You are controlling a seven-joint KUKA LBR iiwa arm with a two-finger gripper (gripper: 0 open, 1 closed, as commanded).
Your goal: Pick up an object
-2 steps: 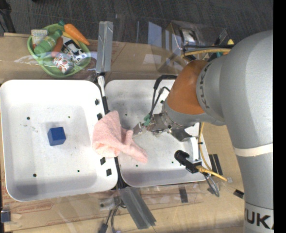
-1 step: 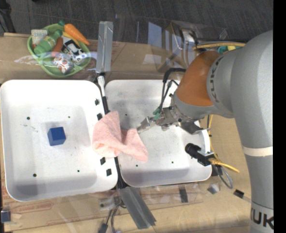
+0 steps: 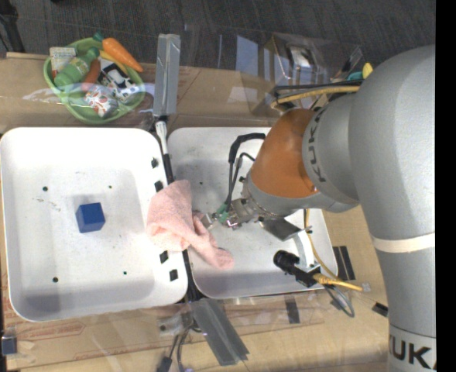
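A pink cloth lies crumpled in the right bin, draped over that bin's left wall. A small blue cube sits alone near the middle of the left bin. My gripper is low in the right bin, its tip right at the cloth's right edge. The grey arm and its orange band hang over the right half of that bin and hide much of its floor.
A green bowl full of toy food, among it an orange carrot, stands on the bench behind the left bin. A metal strip rises between the bins at the back.
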